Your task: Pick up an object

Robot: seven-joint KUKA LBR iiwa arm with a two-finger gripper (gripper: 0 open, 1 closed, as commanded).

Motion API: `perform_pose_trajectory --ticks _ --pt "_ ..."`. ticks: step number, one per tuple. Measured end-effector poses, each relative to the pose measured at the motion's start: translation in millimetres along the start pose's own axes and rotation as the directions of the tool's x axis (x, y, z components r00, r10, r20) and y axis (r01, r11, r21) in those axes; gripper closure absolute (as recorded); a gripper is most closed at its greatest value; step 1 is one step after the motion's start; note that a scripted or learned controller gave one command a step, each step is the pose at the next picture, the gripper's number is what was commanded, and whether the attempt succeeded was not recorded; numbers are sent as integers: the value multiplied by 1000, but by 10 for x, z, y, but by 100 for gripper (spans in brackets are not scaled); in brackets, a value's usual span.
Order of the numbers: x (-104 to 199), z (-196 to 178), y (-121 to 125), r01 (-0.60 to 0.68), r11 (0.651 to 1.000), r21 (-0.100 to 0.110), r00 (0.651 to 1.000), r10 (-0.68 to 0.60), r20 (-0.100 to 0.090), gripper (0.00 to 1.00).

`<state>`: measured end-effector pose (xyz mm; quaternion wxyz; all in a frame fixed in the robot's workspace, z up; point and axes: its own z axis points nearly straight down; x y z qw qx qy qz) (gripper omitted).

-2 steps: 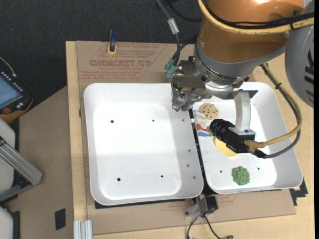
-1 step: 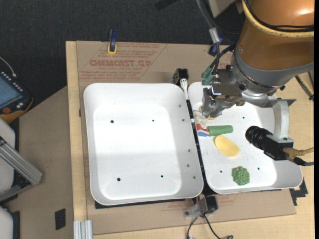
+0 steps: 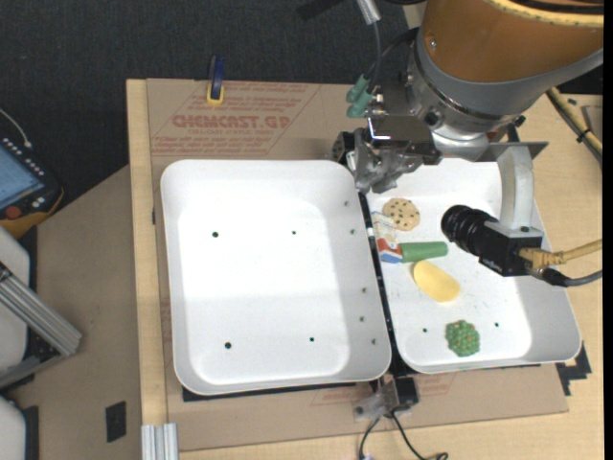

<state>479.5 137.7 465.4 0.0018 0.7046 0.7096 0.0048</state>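
Green marker (image 3: 419, 251) lying crosswise in right bin (image 3: 536, 343), long axis left-right, claw (image 3: 381, 172) above, grip state unclear

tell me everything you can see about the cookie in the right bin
The cookie is a small round, flat disc, tan with dark specks like chocolate chips. It looks like a toy, though the material is hard to tell. It lies flat on the floor of the right bin, near the bin's back left corner, just below the gripper. A green cylinder lies a little nearer the camera, apart from it. Nothing appears to grip it.
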Motion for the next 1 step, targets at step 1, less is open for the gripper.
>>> perform_pose_trajectory --ticks 1 --pt "430 -328 3 -1 1000 3 1000 1 1 100"
